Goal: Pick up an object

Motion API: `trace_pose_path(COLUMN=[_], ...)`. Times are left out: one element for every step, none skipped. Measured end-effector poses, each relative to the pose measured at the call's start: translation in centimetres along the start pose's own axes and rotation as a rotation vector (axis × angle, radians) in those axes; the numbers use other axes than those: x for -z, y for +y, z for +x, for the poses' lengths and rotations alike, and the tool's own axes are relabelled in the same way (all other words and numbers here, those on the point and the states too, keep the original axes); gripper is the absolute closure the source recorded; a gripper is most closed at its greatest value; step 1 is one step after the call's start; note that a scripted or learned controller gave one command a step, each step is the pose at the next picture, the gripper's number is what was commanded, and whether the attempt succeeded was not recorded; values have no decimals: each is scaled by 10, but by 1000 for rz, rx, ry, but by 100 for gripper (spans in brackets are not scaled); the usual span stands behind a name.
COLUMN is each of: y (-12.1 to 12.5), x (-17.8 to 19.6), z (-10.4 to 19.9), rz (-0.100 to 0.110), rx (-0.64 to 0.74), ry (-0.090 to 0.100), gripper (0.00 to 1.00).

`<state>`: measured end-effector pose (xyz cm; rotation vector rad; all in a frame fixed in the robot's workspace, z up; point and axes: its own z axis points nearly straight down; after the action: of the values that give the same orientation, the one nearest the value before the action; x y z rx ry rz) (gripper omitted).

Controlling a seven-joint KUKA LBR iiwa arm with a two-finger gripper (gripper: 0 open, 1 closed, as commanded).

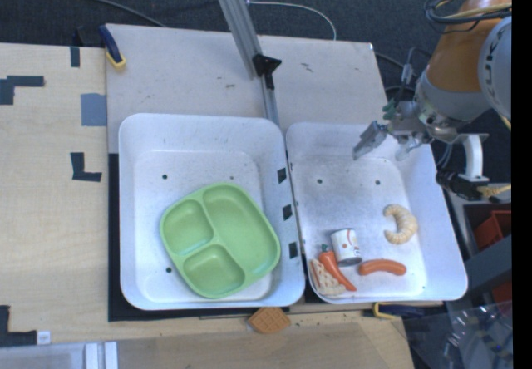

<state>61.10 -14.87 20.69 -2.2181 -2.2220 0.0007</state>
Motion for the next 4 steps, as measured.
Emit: trace_pose_path(y=[0, 1, 0, 1], x=[0, -64, -118, -105], z=[0, -2, -1, 0], rz=[0, 6, 3, 2], rx=[1, -1, 0, 1], ry=[0, -1, -2, -1], gripper=[0, 0, 0, 100])
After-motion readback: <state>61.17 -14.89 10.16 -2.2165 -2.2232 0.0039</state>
